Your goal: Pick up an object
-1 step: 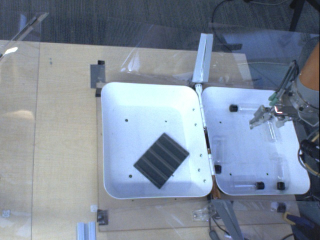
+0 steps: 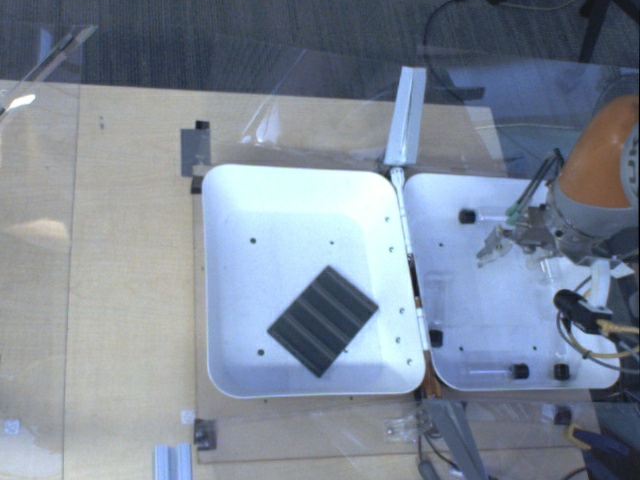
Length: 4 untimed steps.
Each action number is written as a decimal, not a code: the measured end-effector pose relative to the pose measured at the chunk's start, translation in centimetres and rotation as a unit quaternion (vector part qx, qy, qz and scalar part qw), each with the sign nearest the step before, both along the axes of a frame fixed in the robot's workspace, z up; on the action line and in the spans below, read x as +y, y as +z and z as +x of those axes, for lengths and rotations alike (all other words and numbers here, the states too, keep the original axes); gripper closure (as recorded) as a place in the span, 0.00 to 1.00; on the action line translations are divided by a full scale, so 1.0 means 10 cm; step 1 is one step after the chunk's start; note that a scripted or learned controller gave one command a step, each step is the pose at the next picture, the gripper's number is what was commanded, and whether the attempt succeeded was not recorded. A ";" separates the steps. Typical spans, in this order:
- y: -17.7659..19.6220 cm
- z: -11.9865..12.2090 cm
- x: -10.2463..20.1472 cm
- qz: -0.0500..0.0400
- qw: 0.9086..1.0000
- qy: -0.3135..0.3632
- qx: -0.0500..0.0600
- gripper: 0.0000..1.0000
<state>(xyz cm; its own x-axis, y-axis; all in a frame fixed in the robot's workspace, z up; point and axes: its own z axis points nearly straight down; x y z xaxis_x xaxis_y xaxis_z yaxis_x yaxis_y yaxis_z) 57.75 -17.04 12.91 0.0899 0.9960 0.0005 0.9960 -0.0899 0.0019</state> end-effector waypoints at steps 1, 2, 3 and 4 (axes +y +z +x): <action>-0.39 0.20 0.05 -0.001 0.996 0.093 -0.005 0.00; -0.25 0.24 0.05 -0.003 0.996 0.094 -0.010 1.00; -0.26 0.24 0.05 -0.003 0.996 0.094 -0.010 0.00; -0.41 0.79 0.58 0.000 0.998 0.066 0.013 0.00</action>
